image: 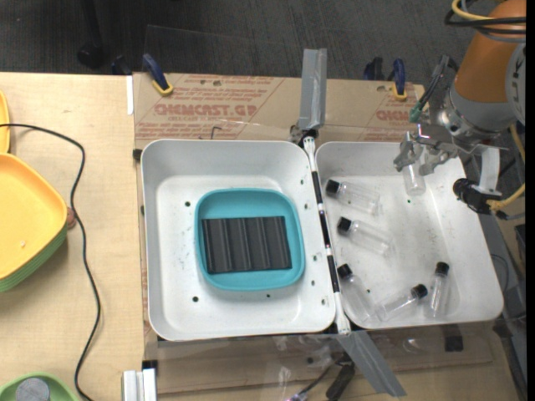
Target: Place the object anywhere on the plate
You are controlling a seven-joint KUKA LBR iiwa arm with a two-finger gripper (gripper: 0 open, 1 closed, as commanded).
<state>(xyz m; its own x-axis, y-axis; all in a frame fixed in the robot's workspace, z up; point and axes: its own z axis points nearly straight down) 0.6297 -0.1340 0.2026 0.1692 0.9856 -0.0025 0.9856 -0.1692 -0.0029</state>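
A teal plate (247, 200) with a dark ridged centre lies in the left white bin (167, 224). Several clear vials with black caps lie scattered in the right bin (468, 249), among them one at the upper left (353, 194), one below it (365, 236) and one at the lower right (438, 289). My gripper (418, 159) hangs over the upper right part of the right bin, below the orange band of the arm. A pale, clear shape (415, 181) shows just under it; whether that is a held vial is unclear.
A grey divider post (313, 90) stands between the bins at the back. Cardboard (217, 107) lies behind them with clamps on it. Yellow dishes (25, 215) and a black cable (79, 224) rest on the wooden table at the left.
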